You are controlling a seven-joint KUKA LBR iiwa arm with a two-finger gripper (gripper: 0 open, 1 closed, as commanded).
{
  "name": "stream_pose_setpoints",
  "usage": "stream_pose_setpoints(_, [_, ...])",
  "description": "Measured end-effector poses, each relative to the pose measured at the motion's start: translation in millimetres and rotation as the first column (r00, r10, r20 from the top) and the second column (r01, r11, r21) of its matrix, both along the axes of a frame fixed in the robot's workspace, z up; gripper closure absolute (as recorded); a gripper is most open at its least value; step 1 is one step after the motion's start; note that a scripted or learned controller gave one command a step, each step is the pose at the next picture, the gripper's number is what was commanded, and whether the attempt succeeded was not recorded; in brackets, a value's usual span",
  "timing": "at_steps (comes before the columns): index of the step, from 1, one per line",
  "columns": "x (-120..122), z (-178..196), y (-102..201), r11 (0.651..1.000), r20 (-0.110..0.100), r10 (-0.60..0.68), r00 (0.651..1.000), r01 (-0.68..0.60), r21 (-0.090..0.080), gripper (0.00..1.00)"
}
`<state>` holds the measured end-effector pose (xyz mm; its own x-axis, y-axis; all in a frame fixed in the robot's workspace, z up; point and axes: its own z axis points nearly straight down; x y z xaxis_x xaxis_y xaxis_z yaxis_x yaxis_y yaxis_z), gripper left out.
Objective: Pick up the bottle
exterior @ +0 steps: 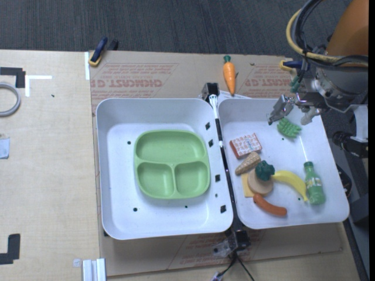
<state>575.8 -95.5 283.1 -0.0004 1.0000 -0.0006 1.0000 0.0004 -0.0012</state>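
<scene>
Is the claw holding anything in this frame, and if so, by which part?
Nothing is held. The claw hangs open above the right bin's far end, near a green leafy piece. The bottle lies untouched in the bin.

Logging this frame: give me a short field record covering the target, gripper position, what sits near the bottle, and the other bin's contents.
target: green bottle, lying in the right bin near its right wall
gripper: gripper over the bin's far end, above a green leafy item, apart from the bottle
bottle neighbours: banana just beside it; sausage further left
left bin: green divided plate
</scene>
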Motion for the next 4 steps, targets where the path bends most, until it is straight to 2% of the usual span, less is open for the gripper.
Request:
stream_pose_setpoints(1, [0.5,9.3,-0.4,1.000,0.001,0.000,1.000,0.000,-0.001,1.00])
stream_pose_setpoints(2, [-50.6,-51.4,65.6,0.999,0.000,0.052,0.999,-0.052,0.000,1.00])
stream_pose_setpoints(3, [-98.9,-66.3,143.4,0.989,-0.002,-0.146,0.989,0.146,0.000,1.00])
stream_pose_setpoints(4, [-98.6,-59.7,188.3,0.992,0.000,-0.128,0.992,0.128,-0.001,1.00])
